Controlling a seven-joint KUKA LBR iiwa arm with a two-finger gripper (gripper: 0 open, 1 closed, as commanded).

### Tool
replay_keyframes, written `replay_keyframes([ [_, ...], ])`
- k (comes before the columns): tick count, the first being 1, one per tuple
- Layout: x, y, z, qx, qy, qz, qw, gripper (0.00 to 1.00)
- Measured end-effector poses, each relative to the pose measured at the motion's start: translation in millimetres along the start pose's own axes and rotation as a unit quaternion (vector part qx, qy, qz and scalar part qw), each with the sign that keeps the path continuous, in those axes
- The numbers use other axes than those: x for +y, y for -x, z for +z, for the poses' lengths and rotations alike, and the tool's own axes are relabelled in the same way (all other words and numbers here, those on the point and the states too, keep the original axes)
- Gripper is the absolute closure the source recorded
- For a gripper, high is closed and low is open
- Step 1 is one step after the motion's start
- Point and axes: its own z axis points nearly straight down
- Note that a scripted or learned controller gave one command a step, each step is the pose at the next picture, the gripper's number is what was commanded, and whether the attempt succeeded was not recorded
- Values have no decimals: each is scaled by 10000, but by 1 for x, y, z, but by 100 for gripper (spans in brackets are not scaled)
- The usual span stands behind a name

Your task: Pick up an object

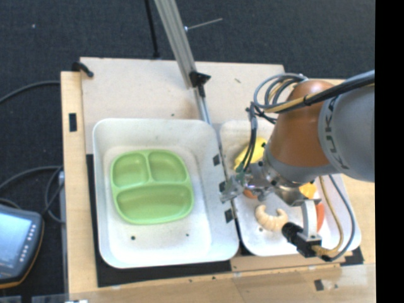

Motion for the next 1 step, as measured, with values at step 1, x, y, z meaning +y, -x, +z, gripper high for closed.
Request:
replay_keyframes([
  [1,62,52,16,-18,10,22,10000,0],
])
